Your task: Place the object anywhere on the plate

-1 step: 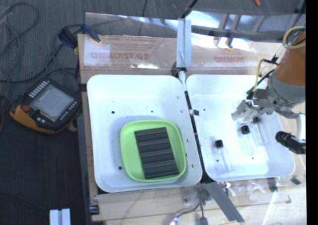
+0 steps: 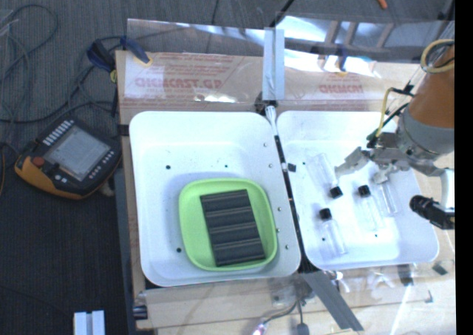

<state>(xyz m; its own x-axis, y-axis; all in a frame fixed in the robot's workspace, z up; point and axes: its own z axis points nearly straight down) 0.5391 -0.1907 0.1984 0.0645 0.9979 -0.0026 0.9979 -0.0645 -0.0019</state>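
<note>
A dark grey ridged block [image 2: 233,227] lies flat on the green plate [image 2: 191,208], covering most of its middle. The plate sits in the front half of the left white bin [image 2: 155,149]. My gripper [image 2: 366,167] hangs over the right bin [image 2: 414,241], well to the right of the plate and apart from the block. Its fingers [image 2: 349,162] are spread, with nothing between them.
Several clear plastic vials with small black caps [image 2: 335,191] lie scattered in the right bin under and beside the gripper. A ridge [image 2: 284,178] divides the two bins. A teach pendant [image 2: 70,157] lies on the floor to the left.
</note>
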